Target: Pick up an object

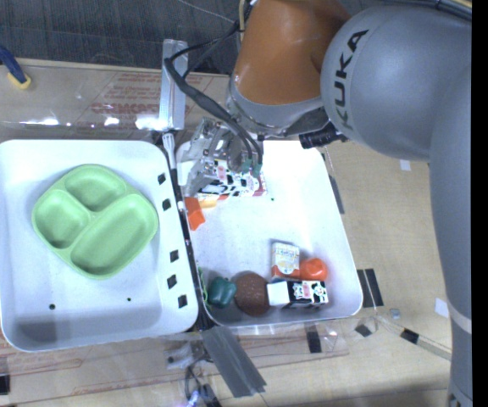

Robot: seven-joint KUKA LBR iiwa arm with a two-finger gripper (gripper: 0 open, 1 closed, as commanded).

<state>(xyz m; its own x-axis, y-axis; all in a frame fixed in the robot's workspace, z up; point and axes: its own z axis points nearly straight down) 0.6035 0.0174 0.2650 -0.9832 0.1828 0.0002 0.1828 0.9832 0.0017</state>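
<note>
My gripper hangs low over the far left corner of the right bin, under the orange band of the arm. A small black-and-white patterned toy lies right at the gripper's tip, touching or just below it. An orange piece rests by the bin's left wall just in front of the gripper. Along the near edge of the right bin sit a teal object, a brown ball, a black-and-white block, an orange-red object and a small carton.
A green divided plate lies in the left bin. The divider between the bins runs just left of the gripper. A blue and yellow clamp sits at the bench's far left corner. Cables trail from the wrist.
</note>
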